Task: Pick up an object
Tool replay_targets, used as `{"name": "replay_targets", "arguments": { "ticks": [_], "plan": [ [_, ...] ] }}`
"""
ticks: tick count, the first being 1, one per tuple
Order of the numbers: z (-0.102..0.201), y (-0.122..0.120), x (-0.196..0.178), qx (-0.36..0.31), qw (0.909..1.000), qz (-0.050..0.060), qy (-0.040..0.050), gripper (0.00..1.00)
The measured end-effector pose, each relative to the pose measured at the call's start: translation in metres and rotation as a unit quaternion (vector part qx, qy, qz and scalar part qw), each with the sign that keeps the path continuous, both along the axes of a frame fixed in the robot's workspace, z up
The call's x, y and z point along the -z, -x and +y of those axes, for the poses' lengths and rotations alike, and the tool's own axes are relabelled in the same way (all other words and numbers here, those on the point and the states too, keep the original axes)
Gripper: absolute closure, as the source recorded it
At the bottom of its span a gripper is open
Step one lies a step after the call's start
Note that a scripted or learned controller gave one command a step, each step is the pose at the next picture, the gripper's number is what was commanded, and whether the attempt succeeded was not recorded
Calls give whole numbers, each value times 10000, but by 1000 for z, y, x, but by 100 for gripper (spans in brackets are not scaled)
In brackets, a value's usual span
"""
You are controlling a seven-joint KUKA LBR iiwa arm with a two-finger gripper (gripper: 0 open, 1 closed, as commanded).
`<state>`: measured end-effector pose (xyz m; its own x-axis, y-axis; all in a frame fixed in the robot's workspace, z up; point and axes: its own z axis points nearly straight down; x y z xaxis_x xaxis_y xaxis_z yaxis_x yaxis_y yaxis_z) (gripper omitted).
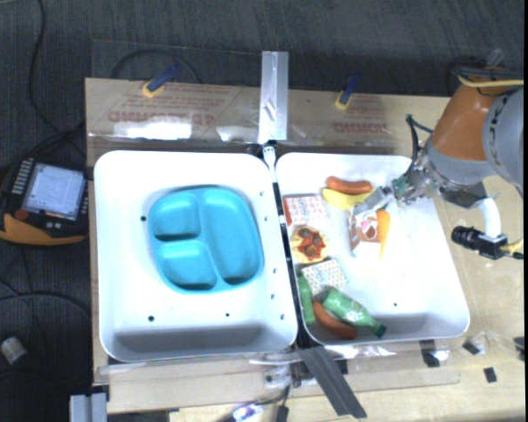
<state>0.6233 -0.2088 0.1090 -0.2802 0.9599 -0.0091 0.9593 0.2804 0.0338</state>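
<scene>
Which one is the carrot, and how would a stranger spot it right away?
Look in the right bin, in its upper half near the gripper. The carrot is the slim orange stick standing beside a small packet. Unlike the yellow banana and red sausage above left, it is plain orange and tapered.

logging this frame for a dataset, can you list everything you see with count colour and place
bins: 2, white, side by side on the bench
tray: 1, blue, three compartments, in the left bin
hot dog: 1, red-brown, top of the right bin
banana: 1, yellow, just below the hot dog
carrot: 1, orange, middle of the right bin
packets: about 4, white and printed, along the right bin's left side and by the carrot
bottle: 1, green, lower left corner of the right bin
clamps: 2, blue and yellow, back edge of the bench
handheld screen: 1, orange and black, on the floor to the left
arm: 1, grey with orange band, from the right
gripper: 1, over the right bin's upper right part
</scene>
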Motion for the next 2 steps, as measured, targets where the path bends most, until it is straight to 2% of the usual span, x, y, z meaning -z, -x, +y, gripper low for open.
{"name": "replay_targets", "arguments": {
  "ticks": [1, 2],
  "plan": [
    [-2, -4, 1, 1288, 9917, 6, -44, 0],
    [-2, 25, -1, 1386, 9903, -111, -22, 0]
  ]
}}
